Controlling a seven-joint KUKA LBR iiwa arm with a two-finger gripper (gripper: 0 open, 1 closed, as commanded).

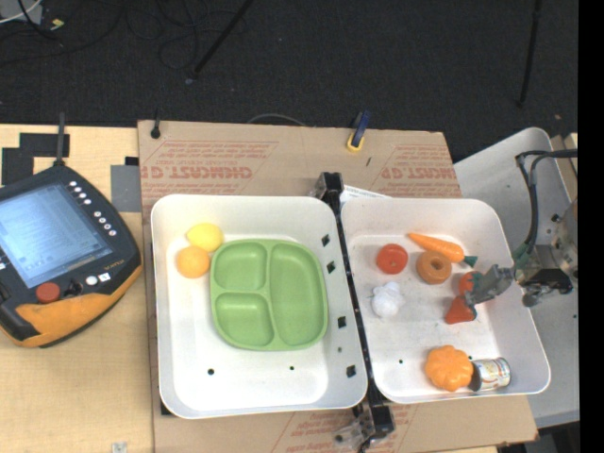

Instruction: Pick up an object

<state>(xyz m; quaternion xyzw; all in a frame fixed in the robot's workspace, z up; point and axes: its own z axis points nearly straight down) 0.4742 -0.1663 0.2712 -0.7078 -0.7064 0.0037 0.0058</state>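
While the gripper (483, 285) hangs by the right bin's (514, 253) right edge, jaws spread and holding nothing, the strawberry (461, 310) just beside it (likeliest target, I judge) lies on the bin floor; grasp and lift remain undone.

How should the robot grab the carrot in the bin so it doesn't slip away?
Probably across the middle of the carrot, coming straight down from above. It lies flat and slanted, thick end upper left, green tip lower right, so the fingers should close across its narrow width, not along its length. The donut sits just below it, so the lower finger has little room there.
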